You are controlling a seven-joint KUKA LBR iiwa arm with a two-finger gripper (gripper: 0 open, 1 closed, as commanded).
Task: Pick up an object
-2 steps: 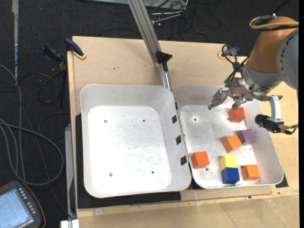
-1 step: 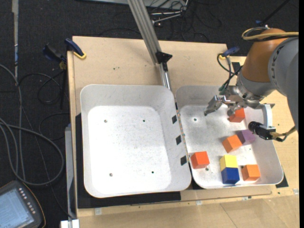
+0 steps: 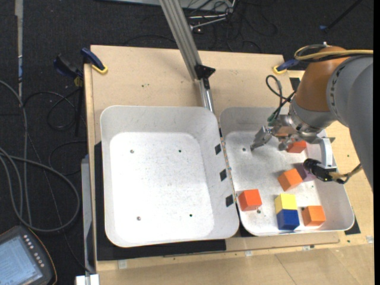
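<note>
The grey arm with its orange band (image 3: 317, 88) reaches in from the right and hangs over the far part of the right-hand shallow white plastic bin (image 3: 237, 159). Its end effector (image 3: 261, 138) points down and to the left, with the metal tip close above the speckled bin floor. How wide it stands cannot be told at this slant, and nothing is seen gripped in it.

The things to pick all lie in this right bin. A reddish-orange block (image 3: 295, 146) sits just beside the wrist, partly hidden by it. An orange cube (image 3: 290, 178) lies tilted near the middle, with a small purple piece (image 3: 303, 171) touching its right side. Toward the near wall stand another orange cube (image 3: 250, 199), a yellow cube (image 3: 285, 202) touching a blue cube (image 3: 288, 219) in front of it, and an orange cube (image 3: 313, 215) in the near right corner.

The left-hand white bin (image 3: 113, 129) lies alongside on the tan worktop (image 3: 148, 76), probably as the place to drop things.

Judging by the pose, the tip is over bare floor, left of the nearest block, so a closing here would likely catch nothing. The blocks pressed against each other look harder to grasp cleanly than the lone orange cube near the dividing wall.
</note>
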